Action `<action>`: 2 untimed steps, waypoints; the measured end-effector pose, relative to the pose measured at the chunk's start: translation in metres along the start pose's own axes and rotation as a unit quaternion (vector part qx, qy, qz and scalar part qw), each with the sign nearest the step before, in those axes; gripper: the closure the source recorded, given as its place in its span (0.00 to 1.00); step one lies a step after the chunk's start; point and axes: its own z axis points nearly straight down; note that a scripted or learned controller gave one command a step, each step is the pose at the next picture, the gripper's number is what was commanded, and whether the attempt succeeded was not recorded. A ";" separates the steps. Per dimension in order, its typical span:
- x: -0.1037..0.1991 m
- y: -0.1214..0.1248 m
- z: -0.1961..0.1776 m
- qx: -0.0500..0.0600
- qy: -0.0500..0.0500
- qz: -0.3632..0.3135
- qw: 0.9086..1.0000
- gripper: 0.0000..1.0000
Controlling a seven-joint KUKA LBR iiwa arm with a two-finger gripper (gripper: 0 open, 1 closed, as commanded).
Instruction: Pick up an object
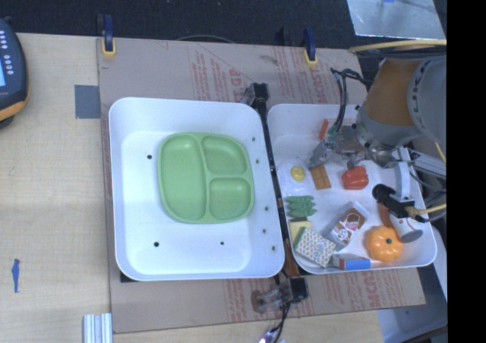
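My gripper [335,156] hangs over the back half of the right bin [282,129], open, with nothing between its fingers. Just in front of its left finger [317,158] lies a brown cracker [320,177]. A red pepper [355,177] sits just in front of the right finger. A fried egg [298,174] lies to the left of the cracker. Nearer the front are a green leafy piece [299,206], a yellow wedge [298,229], a patterned box [314,247], a small carton [348,228] and an orange pumpkin [384,243].
The left bin [121,182] holds a green divided plate [205,177]. A small blue item [351,263] lies at the right bin's front wall. An orange stick [323,129] pokes out behind the gripper. The arm [399,102] covers the bin's back right corner.
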 end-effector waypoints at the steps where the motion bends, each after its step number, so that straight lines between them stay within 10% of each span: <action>1: 0.000 0.001 -0.011 -0.001 -0.001 -0.002 1.000 1.00; 2: 0.000 0.000 -0.011 -0.001 -0.001 -0.002 1.000 0.00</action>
